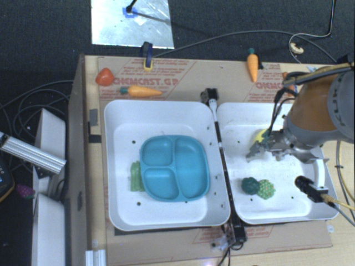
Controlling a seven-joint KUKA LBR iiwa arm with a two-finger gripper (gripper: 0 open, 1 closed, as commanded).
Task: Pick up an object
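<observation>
Camera view, looking down on the bench at a slant, shows the arm [319,112] reaching in from the right with its claw [265,146] low over the right bin [277,212]. Whether the claw is released or clenched cannot be told, since the wrist hides most of it. A small yellow object [260,136] sits right at the claw's tip, touching or just beside it; no grasp on it can be made out. Below the claw, nearer the front wall of the same bin, lie a dark green lump [250,185] and a lighter green knobbly piece [266,189], touching each other. Well to the claw's left, across the divider, the left bin [125,123] holds a blue divided plate [175,168] with a green strip [135,177] tucked against its far side. Beyond the bins, on the cardboard behind the claw, rest a toy carrot [253,65], a second carrot [140,91] and a red-orange piece [104,77].
</observation>
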